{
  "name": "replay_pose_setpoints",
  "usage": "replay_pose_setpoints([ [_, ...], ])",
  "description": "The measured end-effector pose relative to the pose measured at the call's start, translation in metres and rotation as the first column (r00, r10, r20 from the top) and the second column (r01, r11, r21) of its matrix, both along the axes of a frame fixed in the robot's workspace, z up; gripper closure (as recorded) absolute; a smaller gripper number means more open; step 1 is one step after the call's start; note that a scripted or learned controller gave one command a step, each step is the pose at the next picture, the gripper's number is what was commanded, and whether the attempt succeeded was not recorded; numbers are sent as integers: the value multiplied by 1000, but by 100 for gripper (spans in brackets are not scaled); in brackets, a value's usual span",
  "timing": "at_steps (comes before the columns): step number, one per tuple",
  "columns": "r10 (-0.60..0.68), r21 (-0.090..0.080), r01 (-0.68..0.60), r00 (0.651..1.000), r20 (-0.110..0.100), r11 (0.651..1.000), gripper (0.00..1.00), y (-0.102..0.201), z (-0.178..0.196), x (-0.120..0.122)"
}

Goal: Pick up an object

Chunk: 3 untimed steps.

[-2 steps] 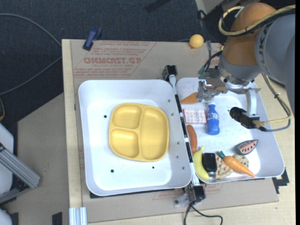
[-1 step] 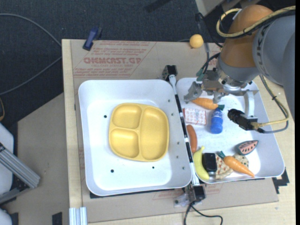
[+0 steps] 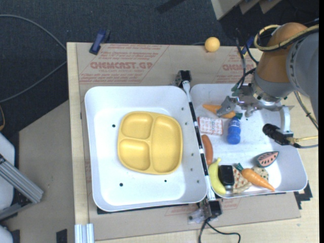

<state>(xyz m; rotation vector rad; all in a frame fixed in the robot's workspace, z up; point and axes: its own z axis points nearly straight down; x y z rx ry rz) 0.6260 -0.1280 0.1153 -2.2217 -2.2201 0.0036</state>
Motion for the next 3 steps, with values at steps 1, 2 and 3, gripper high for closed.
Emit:
replay_pose_setpoints([
  [1,2,-4,-2,1000,0,1000,0,25,-27,22],
  [2,3,-8,-3,1000,-6,1000,100,23,-18,21],
  [3,3,3,-3,1000,2,1000,100,125,70,-29],
])
